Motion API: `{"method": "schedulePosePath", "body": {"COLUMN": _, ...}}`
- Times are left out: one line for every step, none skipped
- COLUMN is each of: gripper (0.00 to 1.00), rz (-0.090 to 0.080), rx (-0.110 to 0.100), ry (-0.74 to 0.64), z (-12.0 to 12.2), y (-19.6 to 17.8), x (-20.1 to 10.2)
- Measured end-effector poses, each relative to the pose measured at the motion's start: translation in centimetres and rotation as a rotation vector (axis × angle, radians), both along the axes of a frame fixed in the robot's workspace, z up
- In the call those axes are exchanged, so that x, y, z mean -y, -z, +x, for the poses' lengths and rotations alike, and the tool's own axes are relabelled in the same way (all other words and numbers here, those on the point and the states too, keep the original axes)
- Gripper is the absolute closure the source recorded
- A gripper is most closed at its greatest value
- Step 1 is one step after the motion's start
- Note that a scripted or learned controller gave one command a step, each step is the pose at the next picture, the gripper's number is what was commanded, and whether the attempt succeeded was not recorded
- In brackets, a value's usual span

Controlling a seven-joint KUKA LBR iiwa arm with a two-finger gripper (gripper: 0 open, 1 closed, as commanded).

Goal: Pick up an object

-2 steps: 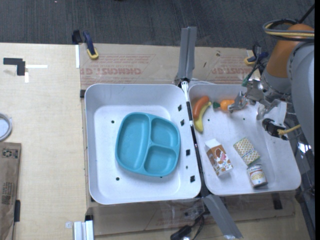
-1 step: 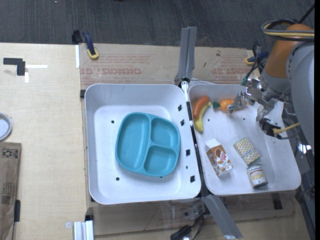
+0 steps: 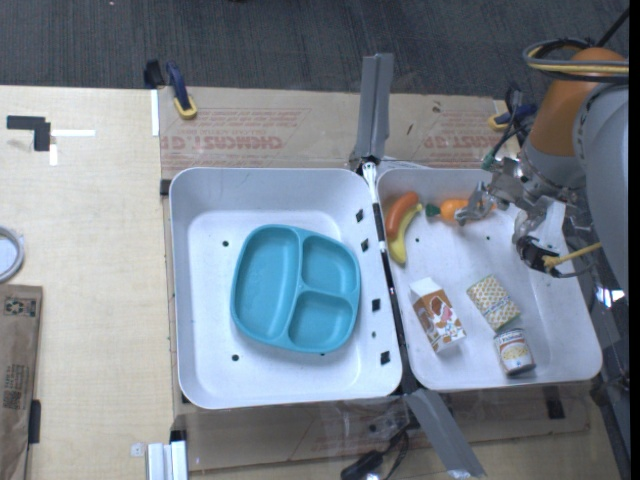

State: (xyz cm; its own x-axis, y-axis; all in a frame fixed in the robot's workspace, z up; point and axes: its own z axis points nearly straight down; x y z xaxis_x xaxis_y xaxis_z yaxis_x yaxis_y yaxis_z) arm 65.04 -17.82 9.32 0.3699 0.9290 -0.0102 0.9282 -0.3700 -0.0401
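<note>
Nearest the lens, a small can (image 3: 514, 351) lies in the right bin (image 3: 560, 368). Reaching down from the right, the hand (image 3: 478, 206) touches an orange toy (image 3: 452, 209) at the far wall; its grip cannot be told.

Arm (image 3: 575, 118) in from right, wrist bent, pincer (image 3: 478, 206) low.

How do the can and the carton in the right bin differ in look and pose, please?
The can is a small cylinder with a metal end and a yellowish label; the carton is a larger box, white with red-brown print. The can lies near the bin's front corner; the carton lies nearer the middle divider. Both lie on their sides in the right bin, apart from the gripper.
</note>
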Motion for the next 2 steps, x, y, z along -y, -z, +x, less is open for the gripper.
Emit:
{"method": "schedulePosePath", "body": {"gripper": 0.00, "rz": 0.006, "rx": 0.000, "ry": -0.022, "z": 0.09, "y": 0.03, "x": 0.33}}
{"method": "schedulePosePath", "body": {"gripper": 0.00, "rz": 0.007, "rx": -0.009, "ry": 0.084, "z": -0.04, "y": -0.03, "x": -0.02}}
